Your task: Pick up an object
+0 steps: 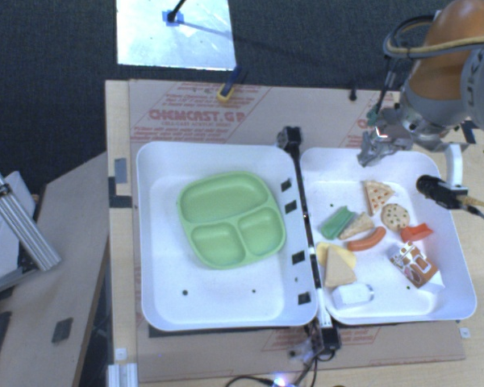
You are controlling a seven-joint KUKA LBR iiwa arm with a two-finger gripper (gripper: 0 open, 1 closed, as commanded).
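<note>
The gripper (374, 145) hangs over the far edge of the right bin (460, 297), near its far-left corner, and its dark fingers (365, 156) point down at the white floor. At this size and slant, whether they stand apart or together cannot be told — nothing shows between them.

The nearest piece of toy food is the pizza slice (377, 193), lying on the bin floor just in front of the fingertips and apart from them. Beside it, toward the viewer, sits the round cookie (395, 215). Further on lie the green pepper piece (336, 221), the sausage (366, 239) and a small red piece (416, 232), all clustered in the middle of the bin. Closer to the near wall are the yellow cheese wedge (337, 263), a white block (353, 294) and a brown-and-white gingerbread-like piece (411, 264).

Above the gripper, the grey wrist rises to the orange band (461, 24) at the view's upper right, with cables looped beside it.

The left bin (157, 297) holds a green divided plate (229, 218) — three compartments, lying flat near the middle, well apart from the gripper.
</note>
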